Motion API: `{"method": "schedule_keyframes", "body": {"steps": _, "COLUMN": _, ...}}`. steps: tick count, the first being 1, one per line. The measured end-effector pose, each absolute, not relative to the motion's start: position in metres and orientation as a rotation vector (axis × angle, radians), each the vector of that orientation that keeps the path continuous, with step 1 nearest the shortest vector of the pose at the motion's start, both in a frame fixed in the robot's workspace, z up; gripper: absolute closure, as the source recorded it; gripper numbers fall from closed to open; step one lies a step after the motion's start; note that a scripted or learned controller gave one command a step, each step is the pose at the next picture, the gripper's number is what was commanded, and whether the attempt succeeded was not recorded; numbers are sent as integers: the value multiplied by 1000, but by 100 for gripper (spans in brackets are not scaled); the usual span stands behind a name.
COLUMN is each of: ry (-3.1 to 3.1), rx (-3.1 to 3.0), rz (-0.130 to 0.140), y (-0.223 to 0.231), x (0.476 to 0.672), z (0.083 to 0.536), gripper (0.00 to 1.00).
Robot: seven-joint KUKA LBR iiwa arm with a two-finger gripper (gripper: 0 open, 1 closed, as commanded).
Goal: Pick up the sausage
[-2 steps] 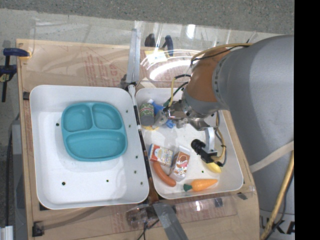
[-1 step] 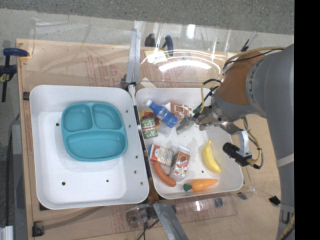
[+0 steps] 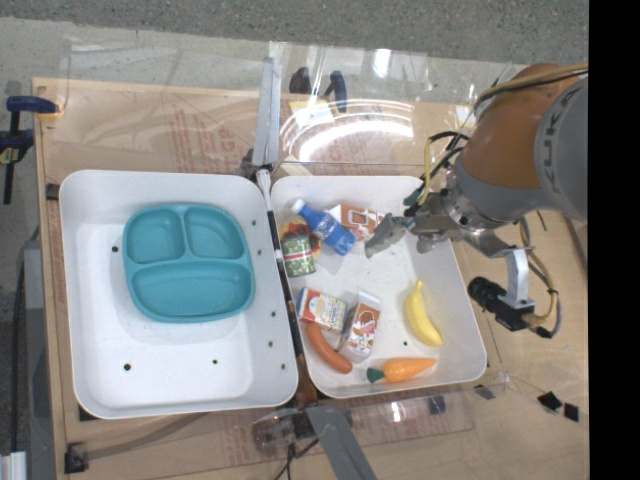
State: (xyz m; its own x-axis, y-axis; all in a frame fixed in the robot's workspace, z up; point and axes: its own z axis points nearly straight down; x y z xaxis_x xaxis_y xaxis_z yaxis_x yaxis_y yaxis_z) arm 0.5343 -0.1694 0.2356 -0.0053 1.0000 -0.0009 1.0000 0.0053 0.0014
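Near the front-left corner of the right shallow white plastic bin [image 3: 470,320] lies the reddish-brown sausage [image 3: 327,348], slanted, its upper end touching a small red-and-white carton [image 3: 323,310] and its lower end close to an orange plastic carrot [image 3: 403,369]. Well apart from it, the grey two-finger gripper [image 3: 384,236] hangs over the bin's back half beside a blue bottle [image 3: 325,227]; whether it is open or closed I cannot tell. A good pick would likely mean crossing toward the bin's front, turning the wrist across the sausage's length, and descending at its free lower half (away from the carton). Printing on the cartons and the green-labelled can [image 3: 298,254] is too small to read.
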Motion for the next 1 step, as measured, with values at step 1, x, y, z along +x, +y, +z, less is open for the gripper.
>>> {"method": "schedule_keyframes", "body": {"steps": 1, "ry": 2407, "rx": 2020, "rz": -1, "y": -127, "x": 494, "z": 193, "gripper": 0}}
